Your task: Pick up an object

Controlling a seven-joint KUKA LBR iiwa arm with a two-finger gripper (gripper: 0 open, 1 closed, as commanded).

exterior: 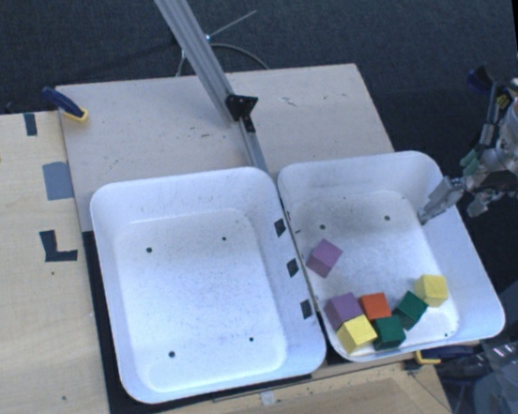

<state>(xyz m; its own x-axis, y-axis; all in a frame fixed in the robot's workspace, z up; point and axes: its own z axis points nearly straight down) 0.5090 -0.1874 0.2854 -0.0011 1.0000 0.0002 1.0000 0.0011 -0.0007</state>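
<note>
You are seeing, all lying in right bin (446,188): two purple blocks (323,257), two yellow blocks (432,288), two green blocks (410,307), one orange block (375,305).

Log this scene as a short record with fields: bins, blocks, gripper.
bins: two shallow white plastic bins, left bin and right bin, side by side
loose block: pale purple cube, alone mid right bin
cluster: purple cube, yellow cube, orange cube, two green blocks, second yellow cube, near right bin's front
gripper: two-finger gripper over right bin's right rim
</note>
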